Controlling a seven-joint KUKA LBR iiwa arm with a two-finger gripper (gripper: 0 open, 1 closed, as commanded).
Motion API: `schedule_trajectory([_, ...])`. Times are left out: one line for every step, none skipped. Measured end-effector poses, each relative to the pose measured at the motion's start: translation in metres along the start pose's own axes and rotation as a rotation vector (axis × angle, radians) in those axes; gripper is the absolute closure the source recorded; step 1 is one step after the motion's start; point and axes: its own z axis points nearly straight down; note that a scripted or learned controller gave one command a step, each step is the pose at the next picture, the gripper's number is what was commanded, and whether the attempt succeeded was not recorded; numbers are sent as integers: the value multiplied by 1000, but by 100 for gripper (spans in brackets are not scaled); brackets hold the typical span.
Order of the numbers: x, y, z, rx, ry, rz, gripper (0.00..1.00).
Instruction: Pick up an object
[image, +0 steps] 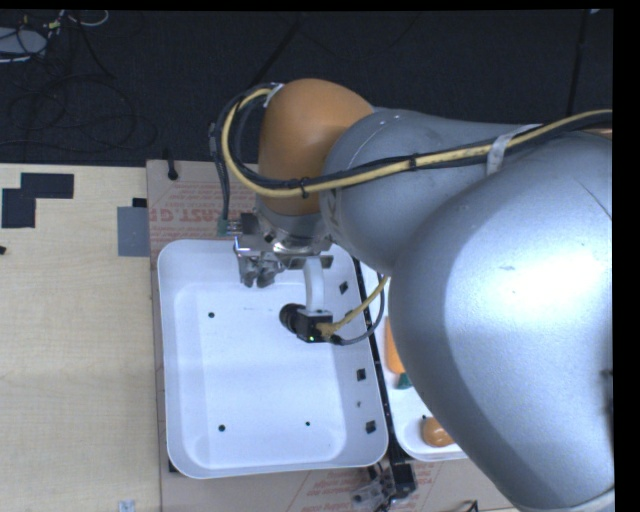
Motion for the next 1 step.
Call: schedule_trajectory([62,8,-117,-14,3,1,100])
